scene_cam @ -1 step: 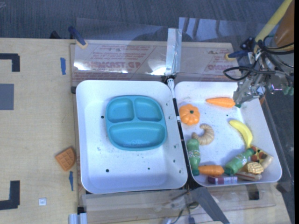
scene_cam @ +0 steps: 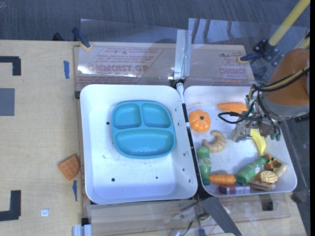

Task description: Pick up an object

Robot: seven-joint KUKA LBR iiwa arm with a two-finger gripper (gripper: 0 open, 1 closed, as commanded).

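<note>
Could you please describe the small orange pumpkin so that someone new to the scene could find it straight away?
Look at the right bin of the two white bins, then along its left wall toward the far end. The pumpkin sits there, just above the tan croissant. It is the only round, ribbed orange thing with a short stem; the carrots nearby are long and thin.

red print on clear panels, mirrored, not legible

Dark grey carpeted floor beyond, pale wooden table with black markings, blue tape tabs
</note>
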